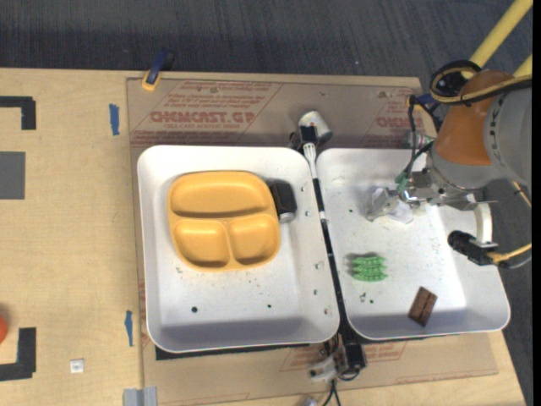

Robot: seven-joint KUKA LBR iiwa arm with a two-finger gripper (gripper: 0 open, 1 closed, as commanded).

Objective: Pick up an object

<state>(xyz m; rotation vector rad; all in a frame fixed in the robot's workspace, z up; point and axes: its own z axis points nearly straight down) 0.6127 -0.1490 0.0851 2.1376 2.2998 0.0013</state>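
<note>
My gripper hangs low over the upper middle of the right bin, with the grey arm and its orange band coming in from the upper right. Below it, apart from it, a small green knobbly object lies on the bin floor. A brown block rests near the right bin's front wall. In the left bin, a yellow divided plate lies with a small black object against its right edge. I see nothing held in the gripper.
A black and white fixture sits at the back where the two bins meet. Cables run along the arm, and one loops over the right bin's right side. A blue and yellow clamp sits at the board's back left.
</note>
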